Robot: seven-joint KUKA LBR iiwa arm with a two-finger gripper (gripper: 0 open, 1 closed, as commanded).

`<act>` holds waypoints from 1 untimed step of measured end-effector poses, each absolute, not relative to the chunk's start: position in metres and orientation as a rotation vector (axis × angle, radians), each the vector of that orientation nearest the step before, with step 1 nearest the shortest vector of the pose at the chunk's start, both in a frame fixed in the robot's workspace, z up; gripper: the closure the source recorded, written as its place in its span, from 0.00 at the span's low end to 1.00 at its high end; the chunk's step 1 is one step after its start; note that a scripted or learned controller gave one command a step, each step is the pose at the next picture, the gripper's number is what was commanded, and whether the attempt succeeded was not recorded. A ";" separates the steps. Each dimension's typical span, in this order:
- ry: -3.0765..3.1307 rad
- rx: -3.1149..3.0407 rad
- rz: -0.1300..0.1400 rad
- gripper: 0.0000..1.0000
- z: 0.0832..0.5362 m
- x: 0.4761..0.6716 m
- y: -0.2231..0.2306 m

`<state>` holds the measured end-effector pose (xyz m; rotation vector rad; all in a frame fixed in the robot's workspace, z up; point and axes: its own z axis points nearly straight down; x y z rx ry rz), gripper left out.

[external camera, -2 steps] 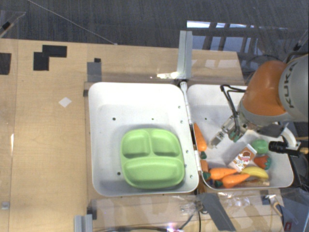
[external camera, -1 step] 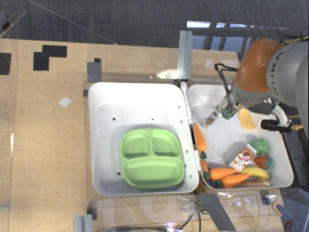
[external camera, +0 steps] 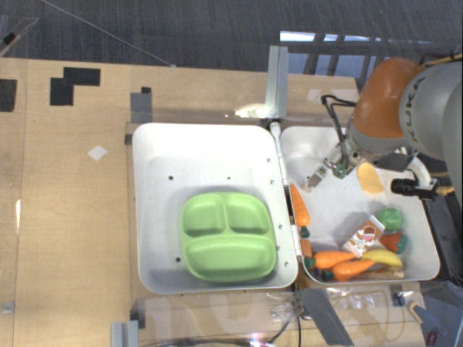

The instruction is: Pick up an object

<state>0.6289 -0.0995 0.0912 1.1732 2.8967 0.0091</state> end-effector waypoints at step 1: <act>2.982 0.952 0.005 0.00 0.189 0.660 -0.076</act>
